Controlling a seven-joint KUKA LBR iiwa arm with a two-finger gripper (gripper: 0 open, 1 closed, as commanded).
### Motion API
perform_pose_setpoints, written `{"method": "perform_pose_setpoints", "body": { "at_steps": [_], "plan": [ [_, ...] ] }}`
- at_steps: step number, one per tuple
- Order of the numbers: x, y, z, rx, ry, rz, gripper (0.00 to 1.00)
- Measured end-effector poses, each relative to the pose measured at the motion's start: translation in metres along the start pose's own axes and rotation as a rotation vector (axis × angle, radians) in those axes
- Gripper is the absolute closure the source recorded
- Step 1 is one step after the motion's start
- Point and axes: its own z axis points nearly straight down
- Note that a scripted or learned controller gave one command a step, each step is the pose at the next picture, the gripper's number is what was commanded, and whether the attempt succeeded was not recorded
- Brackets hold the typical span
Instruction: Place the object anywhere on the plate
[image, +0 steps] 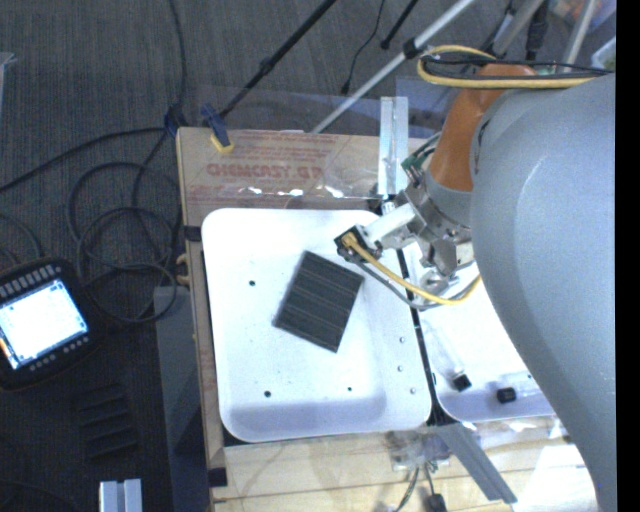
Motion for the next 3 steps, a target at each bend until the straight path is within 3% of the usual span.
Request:
{"method": "perform_pose_setpoints", "body": {
  "at_steps": [2, 3],
  "plan": [
    [0.000, 0.000, 0.000, 0.000, 0.000, 0.000, 0.00],
    [0.062, -0.048, 0.045, 0.002, 0.000, -0.039, 0.00]
  ]
}}
